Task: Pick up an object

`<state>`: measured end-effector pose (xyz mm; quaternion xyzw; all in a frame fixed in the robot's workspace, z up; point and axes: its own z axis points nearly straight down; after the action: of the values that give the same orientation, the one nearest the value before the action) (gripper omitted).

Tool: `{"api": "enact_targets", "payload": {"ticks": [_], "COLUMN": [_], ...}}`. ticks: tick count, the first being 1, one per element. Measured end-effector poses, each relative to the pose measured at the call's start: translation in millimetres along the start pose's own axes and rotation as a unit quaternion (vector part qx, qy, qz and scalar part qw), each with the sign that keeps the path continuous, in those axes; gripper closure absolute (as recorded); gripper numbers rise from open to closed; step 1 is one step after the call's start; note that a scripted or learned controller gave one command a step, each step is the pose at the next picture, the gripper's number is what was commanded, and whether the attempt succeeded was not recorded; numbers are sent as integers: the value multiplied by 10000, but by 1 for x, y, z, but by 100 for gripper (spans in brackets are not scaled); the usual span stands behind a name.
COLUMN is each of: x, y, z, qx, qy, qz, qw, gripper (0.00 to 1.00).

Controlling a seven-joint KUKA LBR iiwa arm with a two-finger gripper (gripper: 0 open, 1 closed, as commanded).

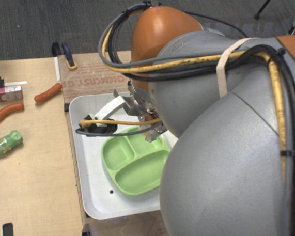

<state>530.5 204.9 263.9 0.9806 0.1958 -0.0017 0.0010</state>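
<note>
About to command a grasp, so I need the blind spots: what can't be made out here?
All in the camera view:
1. The arm covers the white bin on its right side, and everything beyond it.
2. The green plate: right edge hidden under the arm.
3. The claw: whatever lies beneath it is hidden by the arm.
4. The green bottle: cut off by the left edge.
5. The small carton: print too small to read.

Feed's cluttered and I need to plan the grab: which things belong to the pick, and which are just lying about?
In the job:
green divided plate in the white bin
tool at the plate's upper edge

Lying about, on the wooden bench outside the bin:
sausage
second sausage
green bottle
small carton
clamp
</note>
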Motion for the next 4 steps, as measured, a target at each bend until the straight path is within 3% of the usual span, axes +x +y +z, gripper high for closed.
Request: {"api": "enact_targets", "payload": {"ticks": [1,2,3,4], "x": [3,-40,19,69], "y": [15,-42,30,58], "z": [-126,-11,-63,-167], "qx": [-3,-6,-9,1], "qy": [12,1,-3,8], "qz": [922,992,513,984], "qw": [9957,9951,9987,9951], "gripper": [100,100,100,100]}}
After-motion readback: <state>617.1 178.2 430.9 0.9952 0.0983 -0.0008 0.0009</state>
